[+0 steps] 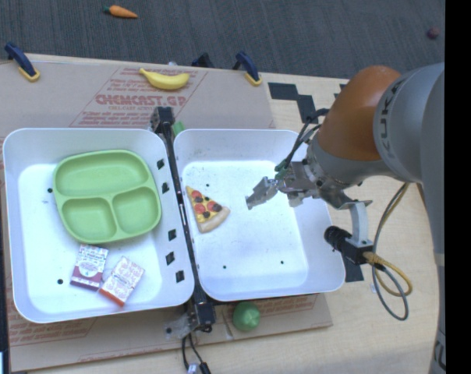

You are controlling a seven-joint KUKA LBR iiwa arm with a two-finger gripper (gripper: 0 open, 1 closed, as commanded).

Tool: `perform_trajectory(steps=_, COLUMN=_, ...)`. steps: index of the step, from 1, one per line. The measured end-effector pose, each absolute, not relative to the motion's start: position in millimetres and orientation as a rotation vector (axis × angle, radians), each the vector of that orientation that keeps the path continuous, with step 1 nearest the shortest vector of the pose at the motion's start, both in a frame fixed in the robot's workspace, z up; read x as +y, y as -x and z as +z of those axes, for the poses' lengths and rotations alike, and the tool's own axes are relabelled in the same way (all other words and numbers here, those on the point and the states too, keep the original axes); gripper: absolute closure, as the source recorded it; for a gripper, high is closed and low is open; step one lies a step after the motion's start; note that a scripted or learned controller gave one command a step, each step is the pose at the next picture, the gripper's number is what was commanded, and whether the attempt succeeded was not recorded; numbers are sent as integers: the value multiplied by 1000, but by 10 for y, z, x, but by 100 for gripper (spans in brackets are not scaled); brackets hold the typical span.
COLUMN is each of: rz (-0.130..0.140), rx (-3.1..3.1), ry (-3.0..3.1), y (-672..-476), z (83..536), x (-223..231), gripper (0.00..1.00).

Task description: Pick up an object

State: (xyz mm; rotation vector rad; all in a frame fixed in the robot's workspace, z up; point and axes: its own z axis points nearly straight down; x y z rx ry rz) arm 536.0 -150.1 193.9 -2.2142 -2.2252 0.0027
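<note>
A toy pizza slice (205,207) lies in the right bin (251,279), close to the divider on its left side. My gripper (260,193) hangs over the middle of that bin, to the right of the slice and apart from it. Its grey fingers point left toward the slice with nothing visible between them. In the left bin (25,287) rest a green compartment plate (107,193) and two small snack packets (90,266) (122,279).
A toy banana (165,77) lies on the cardboard behind the bins. In front of the right bin sits a green ball (246,315). A small carrot (122,11) lies on the floor beyond the bench. Cables hang off the arm at right.
</note>
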Motion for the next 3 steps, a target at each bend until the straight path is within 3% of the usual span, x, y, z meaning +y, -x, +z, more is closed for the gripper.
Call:
perform_trajectory(steps=1, rz=5, rx=-2224, ry=2212, y=-6170, z=956, x=-2073, gripper=0)
perform_trajectory(steps=2, rz=4, rx=-2227, ry=2213, y=-5709, z=1109, x=-2108, gripper=0)
perform_trajectory(steps=3, rz=0, rx=-2225, ry=2215, y=-6387, z=919, x=-2103, gripper=0)
